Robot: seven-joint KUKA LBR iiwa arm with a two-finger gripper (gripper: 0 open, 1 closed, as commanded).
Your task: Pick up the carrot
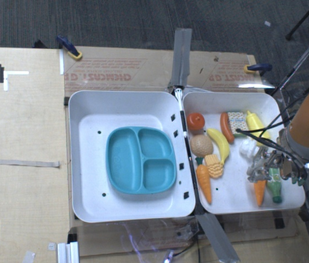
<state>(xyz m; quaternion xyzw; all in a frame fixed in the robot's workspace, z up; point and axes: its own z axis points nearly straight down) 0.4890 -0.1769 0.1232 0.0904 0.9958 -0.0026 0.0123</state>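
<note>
Two orange carrots lie in the right bin. One carrot rests by the bin's left wall, pointing toward the front. A second, smaller carrot lies near the front right corner, next to a green bottle. My gripper hangs low in the bin just above the top end of this smaller carrot. Cables and the wrist hide the parts around it, and I cannot tell whether it touches the carrot.
The right bin also holds a tomato, a banana, a red sausage, a brown round item, a waffle piece and a yellow item. A teal divided plate sits in the left bin.
</note>
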